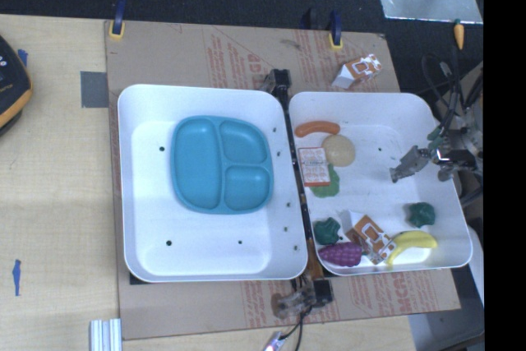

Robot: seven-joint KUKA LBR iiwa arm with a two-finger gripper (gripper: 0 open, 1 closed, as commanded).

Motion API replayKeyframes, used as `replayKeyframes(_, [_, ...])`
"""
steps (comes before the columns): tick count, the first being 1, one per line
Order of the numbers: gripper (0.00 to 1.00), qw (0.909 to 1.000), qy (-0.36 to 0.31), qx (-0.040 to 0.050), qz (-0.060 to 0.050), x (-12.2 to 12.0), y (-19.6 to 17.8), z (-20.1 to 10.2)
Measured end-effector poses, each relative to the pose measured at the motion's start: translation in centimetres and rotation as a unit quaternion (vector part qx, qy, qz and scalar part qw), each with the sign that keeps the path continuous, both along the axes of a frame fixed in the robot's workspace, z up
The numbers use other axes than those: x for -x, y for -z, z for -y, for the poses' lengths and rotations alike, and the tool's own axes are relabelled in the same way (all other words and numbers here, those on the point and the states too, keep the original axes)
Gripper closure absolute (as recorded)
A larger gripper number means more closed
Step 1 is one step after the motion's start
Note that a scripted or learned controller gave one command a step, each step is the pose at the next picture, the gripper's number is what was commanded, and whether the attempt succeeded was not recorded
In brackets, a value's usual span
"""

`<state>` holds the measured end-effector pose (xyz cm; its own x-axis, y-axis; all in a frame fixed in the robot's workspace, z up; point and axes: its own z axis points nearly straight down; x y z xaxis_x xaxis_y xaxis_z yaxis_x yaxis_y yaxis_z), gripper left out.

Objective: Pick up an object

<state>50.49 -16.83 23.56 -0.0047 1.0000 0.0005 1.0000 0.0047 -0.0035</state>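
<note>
The right bin (386,115) holds several toy foods. An orange sausage (317,128) lies at its far left, with a beige round piece (339,150) and a red-and-white packet (312,166) on a green item (326,186) just below. Along the near edge lie a green broccoli-like piece (326,230), purple grapes (340,254), an orange-and-white carton (371,236) and a yellow banana (413,243). A dark green piece (422,214) sits near the right wall. My gripper (408,166) hangs over the right part of this bin, above bare floor, with nothing visibly held.
The left bin (148,251) contains a blue divided plate (222,164). A small orange-and-white carton (357,70) lies on the cardboard behind the right bin. Cables and arm parts crowd the right edge. A dark device (10,82) sits at the far left.
</note>
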Motion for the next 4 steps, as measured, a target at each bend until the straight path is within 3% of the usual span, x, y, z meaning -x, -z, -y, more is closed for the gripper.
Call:
replayKeyframes(1, [0.00,1.0000,-0.001,0.0002,-0.001,-1.8,10.3,-5.7])
replayKeyframes(2, [0.00,1.0000,-0.001,0.0014,0.005,-9.7,13.9,-7.6])
replayKeyframes(3, [0.00,1.0000,0.000,0.0001,0.001,-15.2,12.6,-6.0])
replayKeyframes(4, [0.00,1.0000,0.001,0.0000,0.000,-15.1,14.3,-3.5])
